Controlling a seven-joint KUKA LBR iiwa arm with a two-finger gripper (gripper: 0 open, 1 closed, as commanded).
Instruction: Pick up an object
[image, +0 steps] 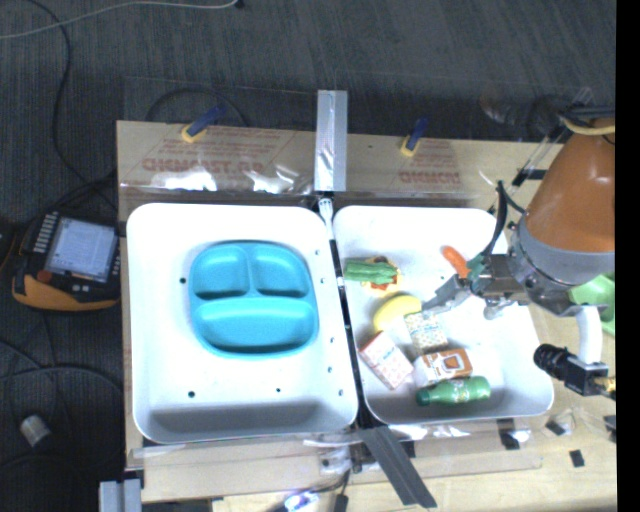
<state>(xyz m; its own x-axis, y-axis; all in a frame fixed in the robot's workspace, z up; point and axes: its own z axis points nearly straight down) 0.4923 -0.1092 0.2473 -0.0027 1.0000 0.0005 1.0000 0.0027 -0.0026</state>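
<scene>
The small printed carton (424, 328) lies in the right bin (520, 395), touching the yellow lemon (396, 307). The gripper (440, 297) hangs just above it; whether it is open I cannot tell. Its smooth flat sides may slip, and 2 boxes (385, 360) and a round green bottle (454, 391) crowd near.

arm (585, 215): cut off at right edge | pincer (432, 302): finger state unclear | carton (442, 364) label: illegible
</scene>
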